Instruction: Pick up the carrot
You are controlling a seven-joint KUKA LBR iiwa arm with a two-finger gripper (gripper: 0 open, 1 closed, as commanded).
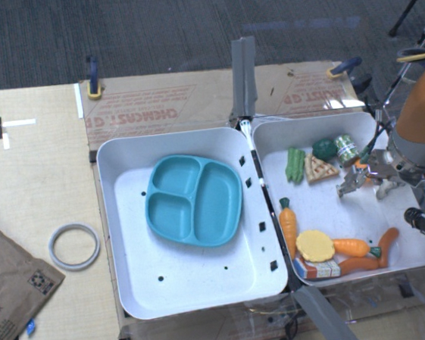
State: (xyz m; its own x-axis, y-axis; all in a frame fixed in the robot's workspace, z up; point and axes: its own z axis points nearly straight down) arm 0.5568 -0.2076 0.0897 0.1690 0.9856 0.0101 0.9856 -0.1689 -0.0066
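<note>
We see the gripper (360, 180) hovering, fingers spread and empty — two carrots, one (288, 227) upright and another (351, 248) among crowded toys, so we risk grabbing the wrong one.

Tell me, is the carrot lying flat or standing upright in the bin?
Lying flat. The carrot rests lengthwise on the right bin's floor, along its left wall.

Single fixed camera above the bench, looking down at a slant, both white bins (121, 237) in view, arm (420, 115) entering from the right
</note>
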